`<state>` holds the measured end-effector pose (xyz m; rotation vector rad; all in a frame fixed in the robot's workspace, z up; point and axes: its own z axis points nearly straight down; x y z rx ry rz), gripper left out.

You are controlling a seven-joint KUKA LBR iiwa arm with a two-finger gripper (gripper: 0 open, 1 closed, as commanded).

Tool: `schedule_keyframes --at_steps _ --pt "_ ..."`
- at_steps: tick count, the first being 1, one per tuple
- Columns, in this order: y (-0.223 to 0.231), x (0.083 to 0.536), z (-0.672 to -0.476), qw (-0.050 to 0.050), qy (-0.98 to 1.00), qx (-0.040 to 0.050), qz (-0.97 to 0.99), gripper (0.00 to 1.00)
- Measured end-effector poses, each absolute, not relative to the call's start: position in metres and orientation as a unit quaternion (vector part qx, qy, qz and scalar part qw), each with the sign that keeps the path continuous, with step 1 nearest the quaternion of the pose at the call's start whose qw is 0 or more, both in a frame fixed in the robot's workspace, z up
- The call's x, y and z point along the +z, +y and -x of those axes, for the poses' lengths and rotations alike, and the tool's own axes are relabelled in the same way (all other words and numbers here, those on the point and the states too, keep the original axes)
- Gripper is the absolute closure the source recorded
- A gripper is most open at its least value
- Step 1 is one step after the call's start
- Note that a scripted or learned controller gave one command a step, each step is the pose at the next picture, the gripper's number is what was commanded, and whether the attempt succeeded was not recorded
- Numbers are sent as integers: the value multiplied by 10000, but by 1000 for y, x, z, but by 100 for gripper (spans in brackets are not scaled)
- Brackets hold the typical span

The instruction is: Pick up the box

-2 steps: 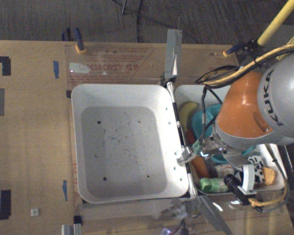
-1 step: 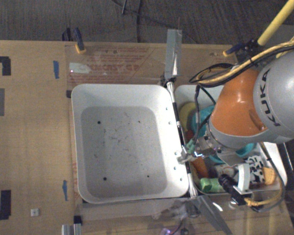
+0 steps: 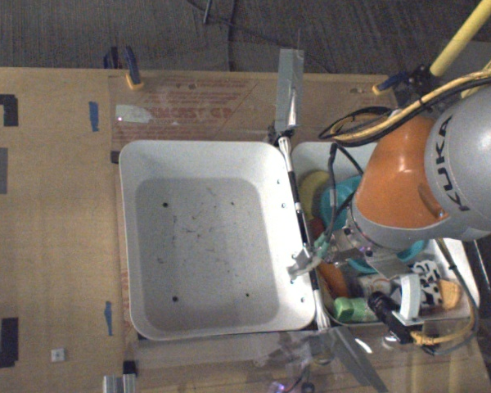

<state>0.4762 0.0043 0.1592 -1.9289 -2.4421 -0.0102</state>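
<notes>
Your arm (image 3: 430, 178) over the right bin (image 3: 311, 155) at 3 o'clock, you cannot tell if the jaws are open or closed, spotted box (image 3: 430, 282) at that bin's 4 o'clock, left bin (image 3: 131, 219) at 9 o'clock.

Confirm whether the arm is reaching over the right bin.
Yes: the arm hangs over the right bin, above the small things lying in it.

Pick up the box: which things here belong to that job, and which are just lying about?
Job:
gripper, at the right bin's left edge
black-and-white patterned item, possibly the box; cannot tell

Lying about:
left bin
green item
orange item
blue tape
</notes>
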Motion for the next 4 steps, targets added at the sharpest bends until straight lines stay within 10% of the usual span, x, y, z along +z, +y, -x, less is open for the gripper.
schedule_keyframes --at_steps 1,2,3,4 --pt "-16 183 -483 3 -8818 5 4716 0" --pt "-24 317 -480 -10 -9597 0 2812 0" --pt "-23 326 -481 -23 -9597 -2 2811 100" --pt "12 434 -536 -15 -9138 -2 4062 100"
